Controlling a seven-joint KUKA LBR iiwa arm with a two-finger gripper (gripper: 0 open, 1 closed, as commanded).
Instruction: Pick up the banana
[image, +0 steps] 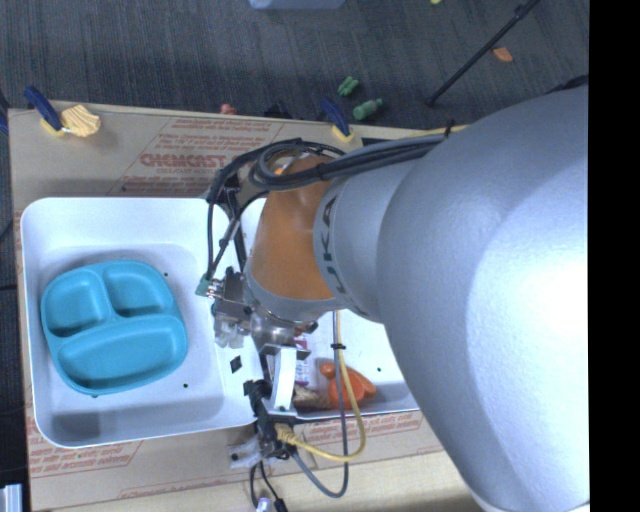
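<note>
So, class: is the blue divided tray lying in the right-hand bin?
No: the blue divided tray lies in the left-hand bin, apart from the arm over the other bin.

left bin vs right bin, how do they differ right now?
The left bin lies in plain sight; the right bin is mostly hidden under the arm. The left bin holds a blue divided tray; the right bin shows small items, one orange, at its near edge. The gripper hangs over the right bin, not the left. Both are shallow and white, on the same cardboard-coloured bench top.
</note>
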